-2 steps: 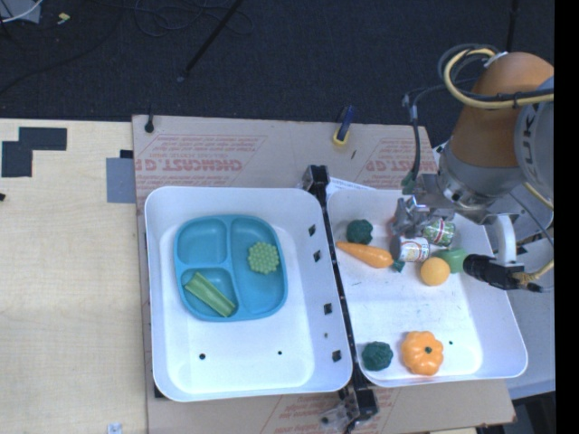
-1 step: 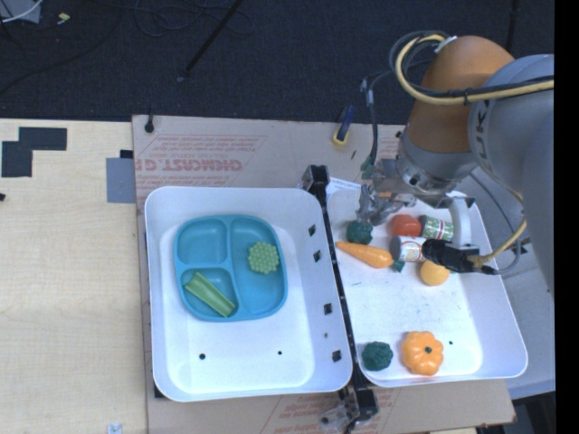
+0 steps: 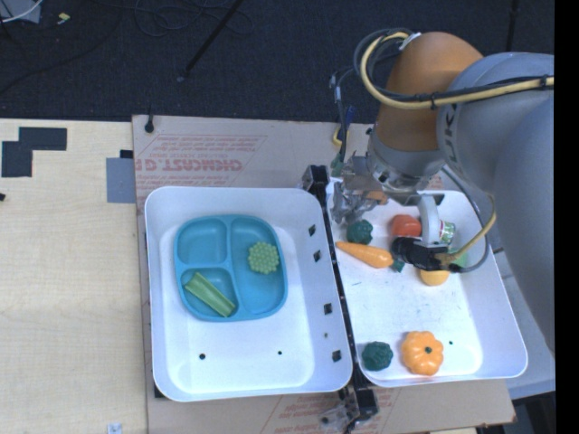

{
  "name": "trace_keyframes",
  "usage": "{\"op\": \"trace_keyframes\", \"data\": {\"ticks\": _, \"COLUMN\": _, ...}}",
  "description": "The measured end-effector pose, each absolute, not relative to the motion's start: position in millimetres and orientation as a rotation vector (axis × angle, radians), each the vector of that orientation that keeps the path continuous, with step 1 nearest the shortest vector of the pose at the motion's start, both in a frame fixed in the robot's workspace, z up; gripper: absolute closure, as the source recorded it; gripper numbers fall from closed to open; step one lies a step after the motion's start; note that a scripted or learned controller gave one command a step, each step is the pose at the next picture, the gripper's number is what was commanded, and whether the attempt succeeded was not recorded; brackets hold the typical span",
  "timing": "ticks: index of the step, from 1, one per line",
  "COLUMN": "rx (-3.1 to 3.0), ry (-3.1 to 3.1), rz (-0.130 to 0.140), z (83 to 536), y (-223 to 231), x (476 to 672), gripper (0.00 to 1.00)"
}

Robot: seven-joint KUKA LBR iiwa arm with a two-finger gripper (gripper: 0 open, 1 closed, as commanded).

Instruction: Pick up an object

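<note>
Gripper [image 3: 348, 208] low over right bin [image 3: 488, 333], far-left corner, just above dark green piece [image 3: 360, 231]. Fingers: can't tell if spread or closed, view too cluttered. Carrot [image 3: 365, 254] just below, red piece [image 3: 404, 225] to its right. Pumpkin [image 3: 422, 352] and 2nd green piece [image 3: 377, 355] near front edge. Blue tray [image 3: 194, 242] in left bin [image 3: 226, 369].

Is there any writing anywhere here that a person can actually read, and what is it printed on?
Red print on the cardboard sheet behind the left bin: upside down and too blurred to read with confidence.
Fainter red print on the cardboard's front edge: too small to read.
Nothing legible on the blue tray.
</note>
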State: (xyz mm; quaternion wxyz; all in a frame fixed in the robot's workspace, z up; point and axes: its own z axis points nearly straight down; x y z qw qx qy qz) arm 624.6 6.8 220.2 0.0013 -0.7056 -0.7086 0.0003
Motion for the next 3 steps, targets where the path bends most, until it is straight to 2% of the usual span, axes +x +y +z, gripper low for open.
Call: {"op": "trace_keyframes", "data": {"ticks": 3, "rx": -2.219, "ry": -2.221, "rz": 0.003, "z": 235, "y": -9, "x": 624.2, "gripper": 1.00}}
